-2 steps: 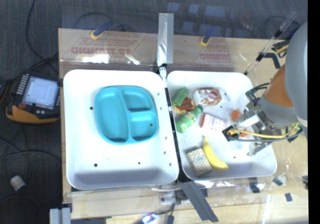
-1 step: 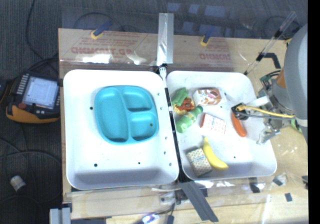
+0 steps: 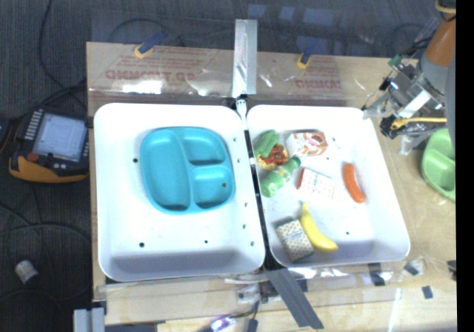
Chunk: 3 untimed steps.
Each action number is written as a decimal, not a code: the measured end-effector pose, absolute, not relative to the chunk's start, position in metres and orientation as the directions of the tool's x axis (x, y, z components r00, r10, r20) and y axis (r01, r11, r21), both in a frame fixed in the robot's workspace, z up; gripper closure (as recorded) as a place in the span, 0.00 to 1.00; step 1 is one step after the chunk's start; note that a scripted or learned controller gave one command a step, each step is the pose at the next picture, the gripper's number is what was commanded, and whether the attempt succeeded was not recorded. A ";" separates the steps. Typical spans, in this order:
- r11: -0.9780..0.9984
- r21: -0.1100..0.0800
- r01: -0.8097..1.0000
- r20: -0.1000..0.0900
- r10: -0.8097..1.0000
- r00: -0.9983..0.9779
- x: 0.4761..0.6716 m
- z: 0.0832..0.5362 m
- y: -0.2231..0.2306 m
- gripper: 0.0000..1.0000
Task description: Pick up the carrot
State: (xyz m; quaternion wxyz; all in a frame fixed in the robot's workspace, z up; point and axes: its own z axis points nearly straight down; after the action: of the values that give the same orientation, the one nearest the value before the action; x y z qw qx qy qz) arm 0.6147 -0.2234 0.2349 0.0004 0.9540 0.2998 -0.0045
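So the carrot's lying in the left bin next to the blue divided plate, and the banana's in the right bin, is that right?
Not quite. The camera view shows the carrot lying in the right bin, near its right wall, not in the left bin with the blue divided plate. The banana is in the right bin, as you said.

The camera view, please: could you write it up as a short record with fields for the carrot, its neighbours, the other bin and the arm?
target: carrot, orange, lying loose near the right wall of the right bin
neighbours: small white carton to its left, banana nearer the front, both apart from it
other items: green vegetables by the divider
left bin: holds a blue divided tray
arm: end effector outside the right bin, beyond its far right corner
task status: carrot not yet grasped
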 end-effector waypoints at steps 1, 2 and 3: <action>-0.980 -0.001 0.200 -0.011 0.200 0.980 0.567 0.148 -0.192 0.00; -0.833 -0.010 0.553 -0.007 0.553 0.833 0.657 0.134 -0.218 0.00; -0.979 -0.006 0.203 -0.007 0.203 0.979 0.606 0.117 -0.221 0.00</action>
State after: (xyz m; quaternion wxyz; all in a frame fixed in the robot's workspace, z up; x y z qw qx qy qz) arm 0.6059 -0.2208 0.1174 -0.0026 0.9948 0.1020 -0.0036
